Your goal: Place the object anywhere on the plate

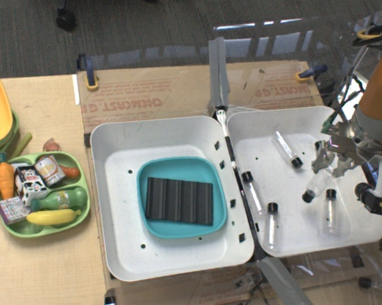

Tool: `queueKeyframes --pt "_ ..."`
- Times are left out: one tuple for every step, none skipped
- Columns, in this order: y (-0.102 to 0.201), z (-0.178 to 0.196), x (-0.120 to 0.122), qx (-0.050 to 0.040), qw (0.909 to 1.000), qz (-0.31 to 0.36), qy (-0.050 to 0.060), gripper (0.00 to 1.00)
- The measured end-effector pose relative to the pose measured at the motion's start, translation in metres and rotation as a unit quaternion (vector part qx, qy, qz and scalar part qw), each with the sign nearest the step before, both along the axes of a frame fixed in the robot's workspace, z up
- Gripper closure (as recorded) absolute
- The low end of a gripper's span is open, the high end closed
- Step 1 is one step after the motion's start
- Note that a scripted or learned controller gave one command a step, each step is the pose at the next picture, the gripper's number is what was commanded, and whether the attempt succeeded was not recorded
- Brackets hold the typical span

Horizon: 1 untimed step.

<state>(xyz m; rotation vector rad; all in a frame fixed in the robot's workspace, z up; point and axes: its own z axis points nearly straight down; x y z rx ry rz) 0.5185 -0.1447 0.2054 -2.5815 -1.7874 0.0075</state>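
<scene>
In the camera view, the pincer (pixel 331 161) hangs over the right bin (pixel 298 242), near that bin's far-right side, with the arm's orange band just behind it. The slant and the clutter of metal at the wrist hide its tips, so it cannot be told whether it is apart, together, or clamped on anything. Just below it and slightly toward the plate lies a clear tube (pixel 318 186) with a black cap. It is so near that it may be touching, though contact cannot be confirmed. This is judged the likeliest object for the task. Its long axis runs on a diagonal, with the capped end pointing away from the pincer toward the lower left of the view and the clear end tucked up under the wrist. A second tube (pixel 332 210) lies just beyond it, nearly straight up and down in the view. A third tube (pixel 285 147) sits near the pincer on its plate-ward side. Two further tubes (pixel 253 191) rest well apart from it along the divider between the bins. The teal plate (pixel 150 178) lies well away from the pincer, straight across the divider in the left bin (pixel 108 189), and already bears a dark ribbed block (pixel 180 199). The coming move is judged to call for a carry across the divider, away from the arm's base.
</scene>
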Motion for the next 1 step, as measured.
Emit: queueKeyframes --pt "0.0 0.0001 0.0 0.0 1.0 0.0 0.0 0.0"
